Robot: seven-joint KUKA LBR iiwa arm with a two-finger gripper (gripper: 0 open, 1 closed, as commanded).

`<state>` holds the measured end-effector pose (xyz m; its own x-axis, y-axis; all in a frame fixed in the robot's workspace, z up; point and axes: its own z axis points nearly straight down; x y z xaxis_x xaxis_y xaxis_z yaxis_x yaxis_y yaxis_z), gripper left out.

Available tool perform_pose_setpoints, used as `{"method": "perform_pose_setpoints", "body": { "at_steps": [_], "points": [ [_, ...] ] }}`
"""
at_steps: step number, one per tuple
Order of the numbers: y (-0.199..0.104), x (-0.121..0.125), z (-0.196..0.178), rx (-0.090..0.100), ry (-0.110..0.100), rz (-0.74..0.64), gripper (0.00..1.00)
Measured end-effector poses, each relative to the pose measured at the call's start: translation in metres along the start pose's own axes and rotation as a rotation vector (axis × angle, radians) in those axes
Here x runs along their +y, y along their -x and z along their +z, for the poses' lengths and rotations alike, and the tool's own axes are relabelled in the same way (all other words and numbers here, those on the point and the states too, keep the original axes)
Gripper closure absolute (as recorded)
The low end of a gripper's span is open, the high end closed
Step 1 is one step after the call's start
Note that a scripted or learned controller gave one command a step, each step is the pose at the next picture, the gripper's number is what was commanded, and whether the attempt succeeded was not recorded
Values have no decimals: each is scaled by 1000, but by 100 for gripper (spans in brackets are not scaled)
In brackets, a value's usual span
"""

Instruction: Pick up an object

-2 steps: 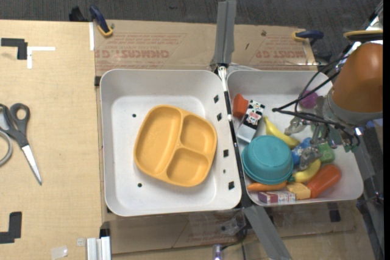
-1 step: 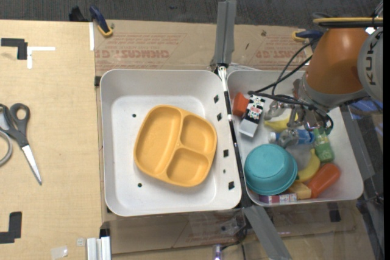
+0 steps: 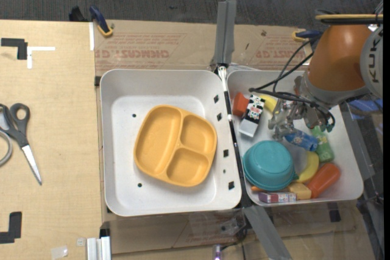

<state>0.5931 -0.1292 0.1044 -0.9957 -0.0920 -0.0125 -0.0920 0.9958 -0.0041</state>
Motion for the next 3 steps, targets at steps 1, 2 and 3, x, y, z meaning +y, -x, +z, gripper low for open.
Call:
{"method": "perform_pose_setpoints", "body": {
  "at_steps": [1, 2, 3],
  "points": [
    [-41, -76, -65, 7, 4, -161, 100],
    [-73, -37, 12, 10, 4, 17, 100],
    [-73, -37, 12, 10, 4, 16, 0]
  ]
}}
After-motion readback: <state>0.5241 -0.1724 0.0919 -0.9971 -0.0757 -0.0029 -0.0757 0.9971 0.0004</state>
